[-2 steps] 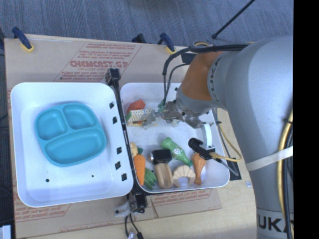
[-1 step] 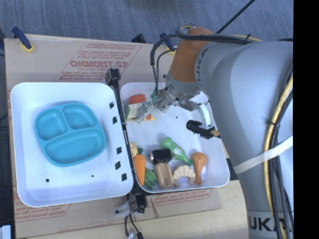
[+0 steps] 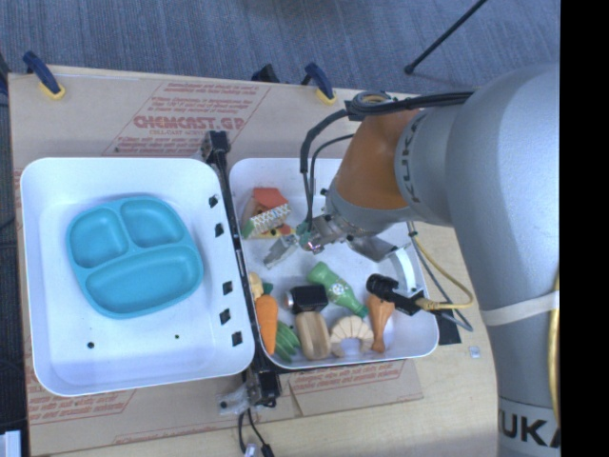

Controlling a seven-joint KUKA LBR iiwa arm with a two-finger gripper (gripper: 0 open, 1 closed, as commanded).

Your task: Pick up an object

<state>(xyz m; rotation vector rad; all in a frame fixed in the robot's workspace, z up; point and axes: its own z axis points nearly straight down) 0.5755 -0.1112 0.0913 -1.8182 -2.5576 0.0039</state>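
My gripper [image 3: 295, 246] hangs low over the upper middle of the right bin [image 3: 419, 336], below the arm's orange band [image 3: 376, 165]. It sits just below a red and orange toy [image 3: 269, 201] and a yellow striped piece [image 3: 270, 220]. A green bottle-shaped toy [image 3: 335, 288] lies a little below and to its right. Nothing shows as held.
Along the right bin's near wall lie a carrot [image 3: 266, 322], a black block [image 3: 307, 298], a tan loaf [image 3: 311, 336], a pale shell shape [image 3: 349, 329] and an orange piece [image 3: 381, 320]. The left bin [image 3: 48, 350] holds a blue divided plate [image 3: 133, 255].
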